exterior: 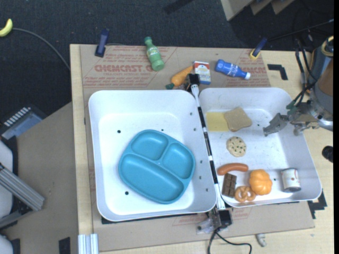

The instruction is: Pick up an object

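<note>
The right bin (pixel 302 142) gathers the small things within the arm's reach, so any can serve as the pick. Nearest the camera along its front wall lie a pretzel (pixel 244 194), chocolate (pixel 229 184), orange (pixel 260 181) and can (pixel 290 179) — further in, a sausage (pixel 232 168), cookie (pixel 236 146) and toast (pixel 237 119). The pincer (pixel 284 123) hangs spread and empty at the bin's far right, with the toast to its left and the can nearer the camera.
</note>
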Tool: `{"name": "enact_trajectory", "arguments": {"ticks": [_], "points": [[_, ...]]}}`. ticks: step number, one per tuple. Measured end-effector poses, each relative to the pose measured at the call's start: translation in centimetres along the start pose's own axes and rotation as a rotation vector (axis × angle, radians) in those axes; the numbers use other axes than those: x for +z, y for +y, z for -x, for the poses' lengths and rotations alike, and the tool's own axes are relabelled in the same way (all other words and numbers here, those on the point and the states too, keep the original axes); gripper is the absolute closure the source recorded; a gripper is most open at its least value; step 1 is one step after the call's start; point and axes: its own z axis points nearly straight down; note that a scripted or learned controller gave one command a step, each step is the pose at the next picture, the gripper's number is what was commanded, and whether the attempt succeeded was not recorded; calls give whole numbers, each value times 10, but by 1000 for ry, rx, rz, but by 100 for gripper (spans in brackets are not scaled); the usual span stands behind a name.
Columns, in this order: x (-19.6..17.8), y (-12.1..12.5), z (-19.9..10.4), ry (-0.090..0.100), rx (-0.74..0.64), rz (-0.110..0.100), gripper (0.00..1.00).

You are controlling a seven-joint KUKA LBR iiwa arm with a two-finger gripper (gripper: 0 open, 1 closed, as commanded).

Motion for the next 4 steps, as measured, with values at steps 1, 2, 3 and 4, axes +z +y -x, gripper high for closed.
{"name": "enact_trajectory", "arguments": {"ticks": [1, 2, 3, 4], "points": [[57, 26, -63, 3, -2, -3, 0], [108, 26, -70, 1, 0, -2, 0], [108, 6, -90, 2, 0, -3, 0], [98, 6, -90, 1, 1, -1, 100]]}}
